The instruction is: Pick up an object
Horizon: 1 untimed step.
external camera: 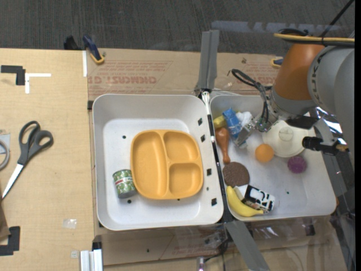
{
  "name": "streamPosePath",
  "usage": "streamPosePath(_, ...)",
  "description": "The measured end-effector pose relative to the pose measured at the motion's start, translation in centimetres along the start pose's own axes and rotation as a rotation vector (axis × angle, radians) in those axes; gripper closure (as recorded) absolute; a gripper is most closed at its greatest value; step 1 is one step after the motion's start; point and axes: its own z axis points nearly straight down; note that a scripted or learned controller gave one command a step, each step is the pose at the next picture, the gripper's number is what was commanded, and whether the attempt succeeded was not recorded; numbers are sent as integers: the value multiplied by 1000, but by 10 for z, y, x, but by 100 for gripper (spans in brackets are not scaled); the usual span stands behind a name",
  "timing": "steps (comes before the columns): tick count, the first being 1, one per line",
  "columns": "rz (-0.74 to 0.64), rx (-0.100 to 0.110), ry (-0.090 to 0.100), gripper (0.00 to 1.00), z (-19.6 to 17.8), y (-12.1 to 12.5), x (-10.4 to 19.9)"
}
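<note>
- Camera view: the left bin (107, 208) holds a yellow divided plate (167, 164) near its middle, with a small green can (123, 183) touching the plate's left edge; bare white floor runs along the bin's top, left and bottom walls.
- The right bin (316, 199) is crowded along its left wall and upper part; its lower right floor lies open.
- Both bins rest on brown cardboard (141, 72) over a pale wooden bench (45, 151), where scissors (25, 151) lie well apart to the left.
- The gripper (252, 130) sits low in the right bin's upper part; whether it grips anything cannot be told.
- Just beside it lie a blue packet (232, 121) and a brown bottle-shaped piece (224, 144) at left, a white round object (284, 139) at right, and an orange ball (264, 152) just below.
- Farther off lie a purple ball (296, 164), a brown disc (236, 174), a banana (241, 205) and a black-and-white item (259, 198).
</note>
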Motion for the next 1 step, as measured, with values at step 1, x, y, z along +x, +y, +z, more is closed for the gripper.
streamPosePath(1, 18, 0, -2, 0, -1, 11, -4)
